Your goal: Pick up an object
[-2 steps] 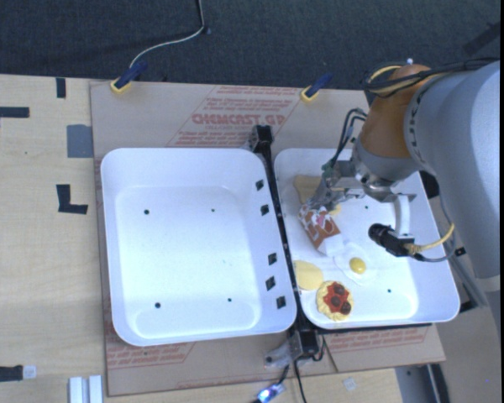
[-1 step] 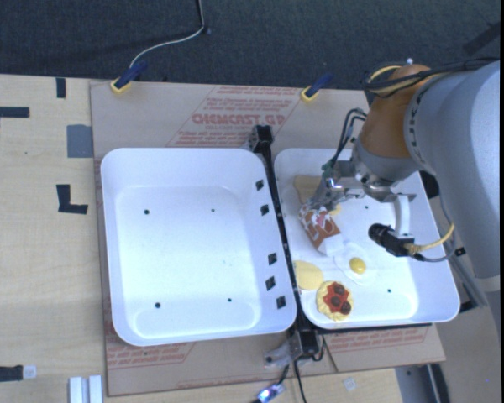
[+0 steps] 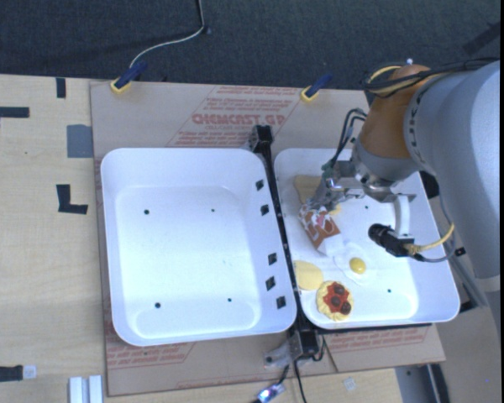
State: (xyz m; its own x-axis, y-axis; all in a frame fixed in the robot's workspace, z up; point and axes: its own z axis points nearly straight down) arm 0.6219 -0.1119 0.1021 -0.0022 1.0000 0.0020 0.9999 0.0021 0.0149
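A grey arm with an orange band above its wrist (image 3: 454,141) reaches in from the right of the camera view and bends down over the right-hand bin. It works above a pale wooden bench (image 3: 34,250) topped with a brown printed cardboard sheet (image 3: 227,120). On that sheet two shallow white plastic bins sit side by side, touching along their inner walls: the left bin (image 3: 118,225) and the right bin (image 3: 428,309).

The two-finger gripper (image 3: 326,198) hangs low in the upper left part of the right bin, directly over a red-and-white patterned packet (image 3: 317,225) that lies tilted against the bin floor; the tool's tips meet the packet's upper end, though whether they are clenched or released on it cannot be made out from this slant.

Below the packet, near the bin's front wall, rest a pale yellow rounded piece (image 3: 308,274), a yellow disc topped with red and dark bits (image 3: 335,300) just beside it, and a white fried-egg shape with a yellow yolk (image 3: 355,266) to the right.
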